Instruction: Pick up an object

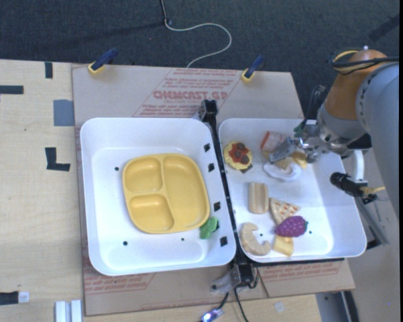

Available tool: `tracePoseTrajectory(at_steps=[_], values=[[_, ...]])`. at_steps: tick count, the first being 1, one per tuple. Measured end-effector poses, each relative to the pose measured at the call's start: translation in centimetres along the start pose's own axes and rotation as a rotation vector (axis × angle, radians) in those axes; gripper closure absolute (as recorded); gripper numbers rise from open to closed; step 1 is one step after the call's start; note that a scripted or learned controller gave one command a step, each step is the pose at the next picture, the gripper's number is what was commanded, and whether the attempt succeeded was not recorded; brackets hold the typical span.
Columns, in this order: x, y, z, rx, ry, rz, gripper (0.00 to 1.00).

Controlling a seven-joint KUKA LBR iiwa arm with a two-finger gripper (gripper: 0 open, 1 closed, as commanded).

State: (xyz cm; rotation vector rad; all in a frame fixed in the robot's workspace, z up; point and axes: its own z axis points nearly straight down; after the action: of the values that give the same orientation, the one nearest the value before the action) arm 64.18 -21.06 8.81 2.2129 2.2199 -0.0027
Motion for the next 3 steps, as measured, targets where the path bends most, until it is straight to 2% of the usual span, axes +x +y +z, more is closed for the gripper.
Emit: tracePoseTrajectory(at_steps=[1, 2, 3], values=[[-0.1, 0.1, -1.2, -0.004, -0.004, -0.002, 1.0], [0.5, 0.9, -5.8, 0.002, 0.006, 0.002, 1.0], [0.1, 0.3, -11.8, 0.001, 0.005, 0.003, 1.0]])
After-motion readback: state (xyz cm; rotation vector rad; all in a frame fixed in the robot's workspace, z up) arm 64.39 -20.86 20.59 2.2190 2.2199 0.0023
